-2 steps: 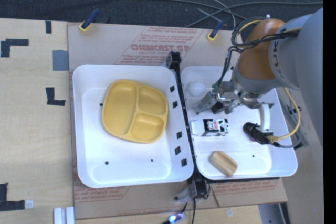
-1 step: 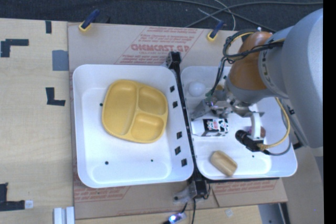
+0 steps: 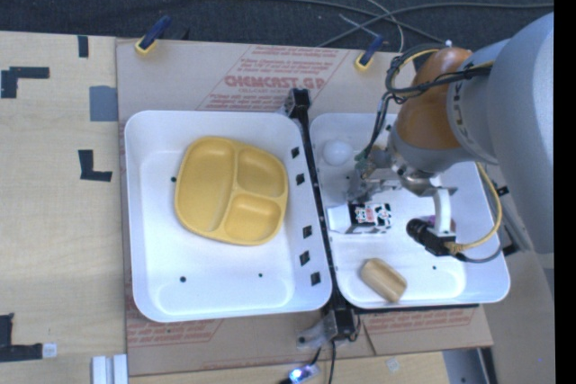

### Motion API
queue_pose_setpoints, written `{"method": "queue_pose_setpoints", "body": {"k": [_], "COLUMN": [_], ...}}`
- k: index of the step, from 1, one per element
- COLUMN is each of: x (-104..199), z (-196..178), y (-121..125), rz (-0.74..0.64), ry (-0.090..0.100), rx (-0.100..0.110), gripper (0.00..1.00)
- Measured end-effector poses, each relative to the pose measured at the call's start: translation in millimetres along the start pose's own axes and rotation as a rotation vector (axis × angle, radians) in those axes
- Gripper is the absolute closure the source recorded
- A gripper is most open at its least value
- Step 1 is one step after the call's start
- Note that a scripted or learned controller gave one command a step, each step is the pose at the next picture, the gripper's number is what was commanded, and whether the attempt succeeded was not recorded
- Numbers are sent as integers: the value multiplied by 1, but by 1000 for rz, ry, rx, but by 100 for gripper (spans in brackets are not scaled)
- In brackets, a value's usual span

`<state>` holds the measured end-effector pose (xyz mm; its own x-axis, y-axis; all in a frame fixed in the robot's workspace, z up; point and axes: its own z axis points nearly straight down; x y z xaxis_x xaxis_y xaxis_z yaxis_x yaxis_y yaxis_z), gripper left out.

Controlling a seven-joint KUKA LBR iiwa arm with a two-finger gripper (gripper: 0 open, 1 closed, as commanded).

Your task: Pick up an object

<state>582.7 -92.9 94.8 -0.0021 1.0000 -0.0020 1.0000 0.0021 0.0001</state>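
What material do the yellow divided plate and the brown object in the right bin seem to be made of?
The yellow divided plate looks like moulded plastic: one even colour, a soft sheen, and smooth rounded ridges between its three compartments. The brown object has a matte tan surface and a rounded loaf shape; it could be foam or plastic toy bread, but the picture leaves this open.

Yellow divided plate (image 3: 231,191), 3 compartments, lies in left bin (image 3: 153,283). Right bin (image 3: 481,283) holds a tan bread-like piece (image 3: 383,279) near its front edge, a white ball (image 3: 337,152) by the divider, and a small white card w/ black marks (image 3: 369,217). Gripper (image 3: 366,193) hangs just above the card; arm (image 3: 504,103) enters from the right.
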Motion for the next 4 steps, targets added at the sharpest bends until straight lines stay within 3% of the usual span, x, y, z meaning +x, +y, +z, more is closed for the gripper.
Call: {"method": "queue_pose_setpoints", "body": {"k": [2,3,4], "x": [-7,-7,48], "z": [-123,-156,-140], "y": [3,4,-5], "rz": [1,1,-3], "ry": [1,2,2], "rx": [-4,-3,3], "gripper": [100,100,100]}}
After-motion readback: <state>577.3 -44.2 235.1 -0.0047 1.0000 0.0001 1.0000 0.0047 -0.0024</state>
